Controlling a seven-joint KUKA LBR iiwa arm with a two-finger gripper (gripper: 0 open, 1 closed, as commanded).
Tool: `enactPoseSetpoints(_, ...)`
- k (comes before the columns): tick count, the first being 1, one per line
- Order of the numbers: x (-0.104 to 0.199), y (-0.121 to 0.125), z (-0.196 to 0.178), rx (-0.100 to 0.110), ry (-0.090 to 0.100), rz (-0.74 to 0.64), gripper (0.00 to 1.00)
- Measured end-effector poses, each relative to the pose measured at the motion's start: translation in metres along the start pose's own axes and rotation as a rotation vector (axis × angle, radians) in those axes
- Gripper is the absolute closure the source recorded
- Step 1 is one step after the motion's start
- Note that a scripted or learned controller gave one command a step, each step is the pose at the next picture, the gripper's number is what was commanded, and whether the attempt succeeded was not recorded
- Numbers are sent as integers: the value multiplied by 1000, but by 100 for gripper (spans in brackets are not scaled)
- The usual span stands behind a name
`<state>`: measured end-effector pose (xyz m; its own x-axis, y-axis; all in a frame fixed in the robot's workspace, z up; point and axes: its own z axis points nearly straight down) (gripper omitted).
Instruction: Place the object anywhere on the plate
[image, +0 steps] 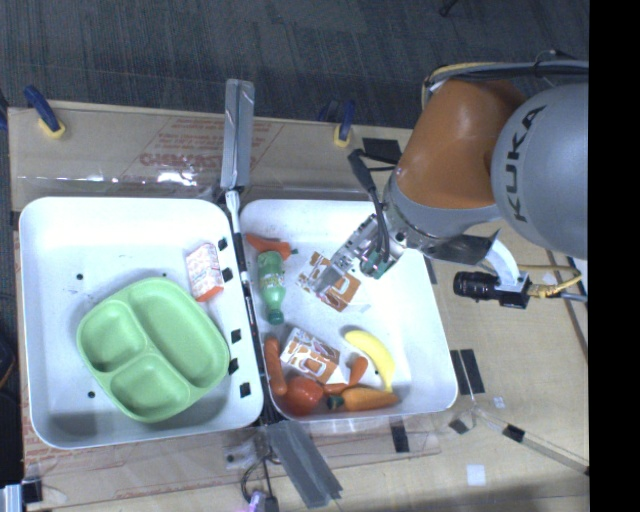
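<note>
A green divided plate (152, 346) lies in the left bin (60, 230), toward its front. My gripper (354, 260) hangs over the middle of the right bin (425, 300), reaching in from the right. A brown and white snack carton (330, 281) lies right at its tip, on the lower left side. I cannot tell whether the carton is gripped or just touching. The wrist's orange band (455, 140) sits above the bin's back right corner.
A small orange and white carton (203, 270) lies in the left bin just behind the plate. The right bin also holds a green bottle (270, 284), a carrot (266, 243), a banana (372, 356), another carton (309, 357), a tomato (303, 395) and more carrots (366, 400).
</note>
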<state>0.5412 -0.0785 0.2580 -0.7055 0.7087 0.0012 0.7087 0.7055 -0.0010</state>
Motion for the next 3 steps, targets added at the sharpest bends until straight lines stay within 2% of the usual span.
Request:
enactPoseSetpoints(1,80,42,39,1,0,-104,100)
enactPoseSetpoints(2,50,87,23,-1,-3,-292,100)
enactPoseSetpoints(3,50,87,23,-2,-3,-292,0)
